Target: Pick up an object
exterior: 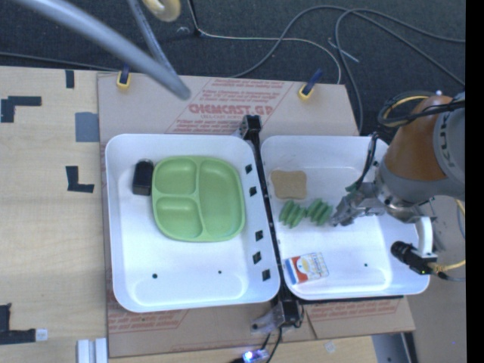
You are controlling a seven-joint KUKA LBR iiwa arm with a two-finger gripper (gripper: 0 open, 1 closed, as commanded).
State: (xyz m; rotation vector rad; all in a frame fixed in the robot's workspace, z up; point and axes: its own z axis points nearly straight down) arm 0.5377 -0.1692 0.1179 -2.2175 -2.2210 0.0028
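In the right bin (363, 278) lie a green ridged object (304, 213), a tan square pad (288, 184) and a small white card with red and blue print (306, 267). My gripper (344, 212) is low in this bin, right at the green object's right end. Whether it touches the green object I cannot make out. The left bin (125, 271) holds a green divided plate (199, 198) and a small black block (142, 178) at the plate's left.
A black divider with clips (261, 218) runs between the bins. The arm's grey and orange wrist (420, 153) hangs over the right bin's right wall. Cables (325, 21) trail across the dark floor behind the bench.
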